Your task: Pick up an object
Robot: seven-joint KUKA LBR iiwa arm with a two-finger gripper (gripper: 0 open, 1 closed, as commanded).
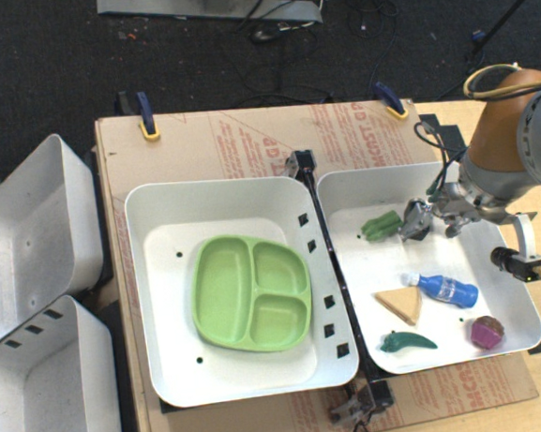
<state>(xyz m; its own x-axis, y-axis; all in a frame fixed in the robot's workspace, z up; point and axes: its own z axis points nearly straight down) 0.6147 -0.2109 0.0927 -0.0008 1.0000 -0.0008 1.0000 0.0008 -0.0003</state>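
Note:
The right bin [511,279] holds a green vegetable-shaped toy [382,226] near its back left, a blue bottle [444,288], a tan wedge [400,304], a dark green pepper [408,341] and a purple round toy [487,332]. My gripper [415,223] hangs low over the back of this bin, just right of the green toy, with the arm's orange band [503,133] above it to the right. Nothing shows between its fingers.
The left bin [162,267] carries a light green divided plate [253,293]. A black divider with clips [326,262] runs between the bins. Two white tubs [34,306] stand off the bench to the left. Blue clamps [146,113] grip the board's back edge.

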